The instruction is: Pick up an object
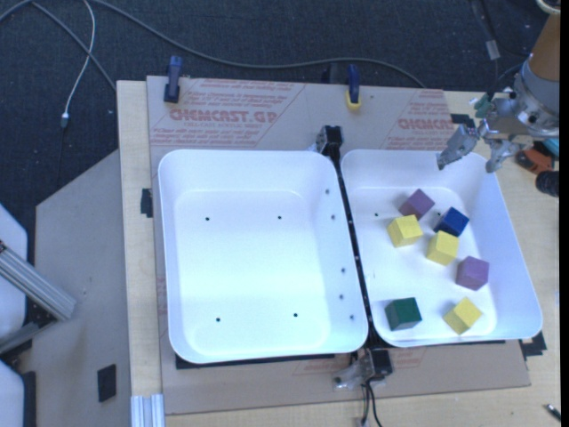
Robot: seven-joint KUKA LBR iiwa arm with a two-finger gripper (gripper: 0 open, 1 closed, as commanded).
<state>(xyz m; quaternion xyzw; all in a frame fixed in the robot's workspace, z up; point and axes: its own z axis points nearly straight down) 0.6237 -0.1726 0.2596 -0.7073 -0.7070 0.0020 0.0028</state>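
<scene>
Above, at the frame's upper right, the gripper [475, 155] is hanging over the right bin's [524, 278] far rim, fingers spread, gripping nothing; the arm is running off-frame. Seven blocks [443, 247] are lying in that bin, lower right.

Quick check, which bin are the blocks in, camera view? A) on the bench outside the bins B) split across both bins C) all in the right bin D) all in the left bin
C: every block, such as the green block and the blue block, lies in the right bin, with the gripper open above that bin's far edge, holding nothing.
</scene>
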